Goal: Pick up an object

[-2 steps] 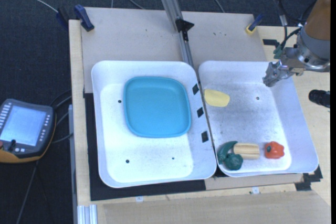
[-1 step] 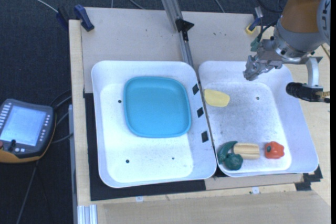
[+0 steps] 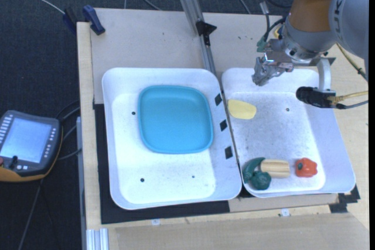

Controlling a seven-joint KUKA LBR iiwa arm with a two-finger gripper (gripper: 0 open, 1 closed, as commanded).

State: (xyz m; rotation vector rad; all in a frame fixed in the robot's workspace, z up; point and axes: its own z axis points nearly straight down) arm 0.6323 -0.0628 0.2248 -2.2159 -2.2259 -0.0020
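Observation:
My gripper (image 3: 262, 77) hangs over the far edge of the right bin (image 3: 337, 143), and nothing shows between its fingers. A yellow, lemon-like piece (image 3: 241, 109) lies in that bin at its left side, a little nearer than the gripper and to its left. Along the bin's near edge lie a dark green vegetable (image 3: 256, 174), a tan cylinder (image 3: 275, 168) and a red tomato-like piece (image 3: 304, 167) in a row. A turquoise plate (image 3: 175, 119) lies flat in the left bin (image 3: 120, 184).
A slanted metal pole (image 3: 190, 3) crosses the bench behind the bins, ending at a black clamp between them. A black cylinder with cables (image 3: 313, 96) juts over the right bin's far right. A teach pendant (image 3: 26, 143) lies on the floor at left.

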